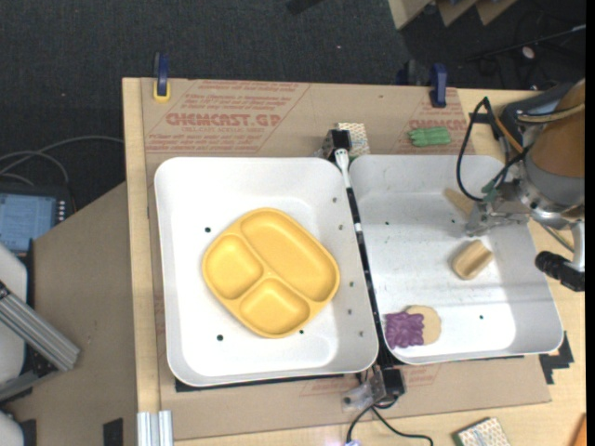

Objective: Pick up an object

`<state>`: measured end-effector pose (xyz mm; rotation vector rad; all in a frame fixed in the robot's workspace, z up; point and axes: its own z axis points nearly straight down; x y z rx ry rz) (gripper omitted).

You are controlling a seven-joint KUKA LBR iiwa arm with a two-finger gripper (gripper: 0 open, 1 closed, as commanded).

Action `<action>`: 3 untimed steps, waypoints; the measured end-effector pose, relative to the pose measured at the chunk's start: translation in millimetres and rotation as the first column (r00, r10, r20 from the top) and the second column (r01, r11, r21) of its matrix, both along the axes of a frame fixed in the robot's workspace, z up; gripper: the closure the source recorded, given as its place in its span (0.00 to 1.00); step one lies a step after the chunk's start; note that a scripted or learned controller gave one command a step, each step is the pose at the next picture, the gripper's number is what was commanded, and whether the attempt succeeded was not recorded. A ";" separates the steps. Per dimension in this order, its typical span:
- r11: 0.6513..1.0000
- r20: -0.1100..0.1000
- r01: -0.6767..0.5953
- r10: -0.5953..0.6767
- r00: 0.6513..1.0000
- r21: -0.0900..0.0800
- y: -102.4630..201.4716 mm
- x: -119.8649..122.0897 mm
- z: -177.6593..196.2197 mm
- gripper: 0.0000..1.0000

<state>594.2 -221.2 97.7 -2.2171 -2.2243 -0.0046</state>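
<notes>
In the right bin [521, 333] lies a tan block [471, 260] near the middle right. A purple grape cluster [403, 329] rests at the bin's front left, touching a round tan cookie [427, 321]. A small tan piece [456, 200] lies toward the back of that bin. The arm [553, 161] reaches in from the right, and its gripper [485, 217] is low over the right bin, just behind the tan block and beside the small tan piece. I see nothing held by it.
The left bin [186, 193] holds a yellow three-compartment plate [270, 271]. A green object [429, 137] lies on the bench behind the right bin. Black cables [474, 147] loop off the arm over the bin's back right corner.
</notes>
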 end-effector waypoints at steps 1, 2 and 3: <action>1.000 0.006 -0.006 0.006 1.000 -0.001 82.7 76.5 -7.1 1.00; 1.000 -0.005 0.007 -0.007 1.000 -0.004 24.6 46.1 -12.9 1.00; 1.000 -0.011 -0.002 0.002 1.000 0.017 38.1 48.6 -13.5 0.00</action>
